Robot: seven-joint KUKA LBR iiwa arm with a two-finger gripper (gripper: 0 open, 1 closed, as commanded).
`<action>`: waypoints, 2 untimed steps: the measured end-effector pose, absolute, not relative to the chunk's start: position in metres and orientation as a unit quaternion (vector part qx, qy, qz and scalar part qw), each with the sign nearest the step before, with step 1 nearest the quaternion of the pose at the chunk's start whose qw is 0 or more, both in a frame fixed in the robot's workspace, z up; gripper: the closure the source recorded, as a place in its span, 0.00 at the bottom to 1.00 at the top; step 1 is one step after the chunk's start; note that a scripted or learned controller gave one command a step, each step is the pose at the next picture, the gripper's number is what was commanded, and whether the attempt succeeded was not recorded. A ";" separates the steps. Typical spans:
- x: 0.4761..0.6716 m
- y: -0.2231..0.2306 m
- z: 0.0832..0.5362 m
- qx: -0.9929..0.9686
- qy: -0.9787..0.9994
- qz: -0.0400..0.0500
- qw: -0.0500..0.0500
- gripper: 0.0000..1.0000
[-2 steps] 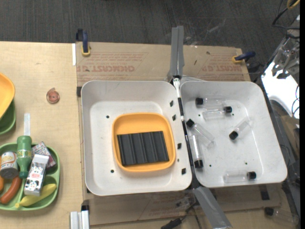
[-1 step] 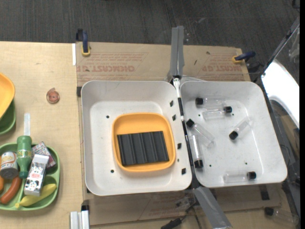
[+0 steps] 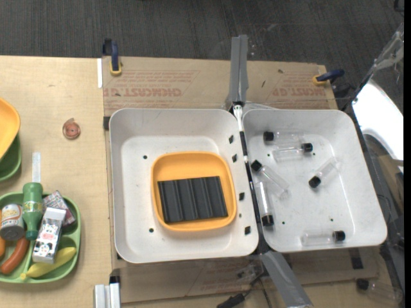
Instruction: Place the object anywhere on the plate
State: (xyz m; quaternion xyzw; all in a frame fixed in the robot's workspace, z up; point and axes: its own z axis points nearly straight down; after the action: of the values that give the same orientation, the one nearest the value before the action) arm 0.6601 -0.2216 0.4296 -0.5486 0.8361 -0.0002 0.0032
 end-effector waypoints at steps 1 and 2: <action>0.558 -0.222 0.316 -0.638 0.770 0.002 0.001 0.00; 0.621 -0.220 0.285 -0.733 0.680 0.000 0.003 0.00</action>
State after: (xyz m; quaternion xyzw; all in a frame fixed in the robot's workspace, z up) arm 0.6213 -0.2203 0.2850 -0.7333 0.6799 0.0001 0.0027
